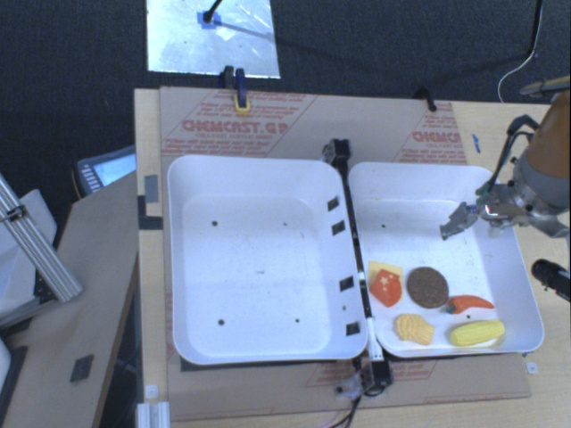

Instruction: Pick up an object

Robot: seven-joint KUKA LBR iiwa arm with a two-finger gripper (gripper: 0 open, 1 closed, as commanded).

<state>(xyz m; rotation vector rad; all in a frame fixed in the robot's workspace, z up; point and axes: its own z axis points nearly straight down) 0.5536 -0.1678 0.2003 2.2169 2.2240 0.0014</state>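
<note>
Several toy foods lie in the front of the right bin [419, 185]: a yellow and red slice [385, 283], a brown round patty [427, 286], a red chili pepper [469, 304], a yellow corn piece [414, 329] and a yellow lemon-like piece [476, 332]. My gripper [459, 220] hangs over the right side of that bin, behind the foods and apart from them. Nothing shows between its fingers.
The left bin [259, 257] stands beside the right one, with black clips along the divider [348, 248] between them. A cardboard sheet [294, 119] lies under both bins. A shiny metal plate [212, 25] sits behind the bench.
</note>
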